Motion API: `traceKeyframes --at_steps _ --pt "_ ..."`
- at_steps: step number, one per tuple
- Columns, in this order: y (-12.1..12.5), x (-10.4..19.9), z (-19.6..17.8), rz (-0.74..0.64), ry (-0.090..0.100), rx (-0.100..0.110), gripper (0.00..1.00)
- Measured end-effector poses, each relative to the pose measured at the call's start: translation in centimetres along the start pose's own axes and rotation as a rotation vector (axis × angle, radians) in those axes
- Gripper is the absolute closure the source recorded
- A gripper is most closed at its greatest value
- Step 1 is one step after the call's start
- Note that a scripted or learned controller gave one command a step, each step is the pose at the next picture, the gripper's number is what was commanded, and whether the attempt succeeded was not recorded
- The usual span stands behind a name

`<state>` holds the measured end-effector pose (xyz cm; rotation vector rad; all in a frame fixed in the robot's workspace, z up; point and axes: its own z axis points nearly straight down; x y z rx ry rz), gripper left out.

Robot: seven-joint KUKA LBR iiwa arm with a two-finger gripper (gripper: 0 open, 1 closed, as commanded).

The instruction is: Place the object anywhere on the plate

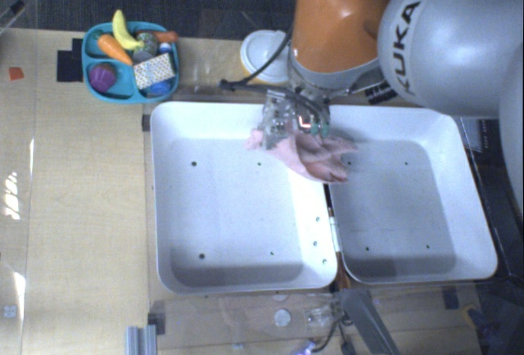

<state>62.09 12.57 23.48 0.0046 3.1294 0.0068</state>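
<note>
arm: grey KUKA w/ orange band, reaches in from the right, wrist over the far edge of the bins near where the two meet.
hand (296,118): low over the far rims, at the seam btwn bins. Looks clenched on the pink cloth; the cloth's top bunches right at the fingers, though the fingers are small and partly hidden, so it's a judgement.
pink cloth (315,155): crumpled soft pink thing, prob a cloth or soft toy, can't tell which. Hangs/trails from the hand, draped across the seam, most of it over the right bin's far-left corner, a bit over the left bin's far-right corner. Can't tell if its lower end touches the bin floor.
left bin (221,263): white, shallow, floor bare apart from small dots.
right bin (426,255): white, shallow, floor bare past the cloth.
blue tray (92,83): divided tray on the bench beyond the left bin's far-left corner; holds banana (123,30), carrot (113,48), a purple item, other bits. Well apart from the hand.
white cup/bowl (260,51): on the bench just past the bins' far edge, near the arm.
plate: can't pick out a plain plate; the tray may be the target, unsure.
progress: pickup seems done, cloth is up in the hand. Placement not done; cloth is nowhere on a plate.
left to do: carry to the plate, lower, let go.
</note>
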Motion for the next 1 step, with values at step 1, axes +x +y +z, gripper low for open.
traceKeyframes --at_steps 1 --pt "0.0 -0.01 -0.02 0.0 0.0 0.0 0.0"
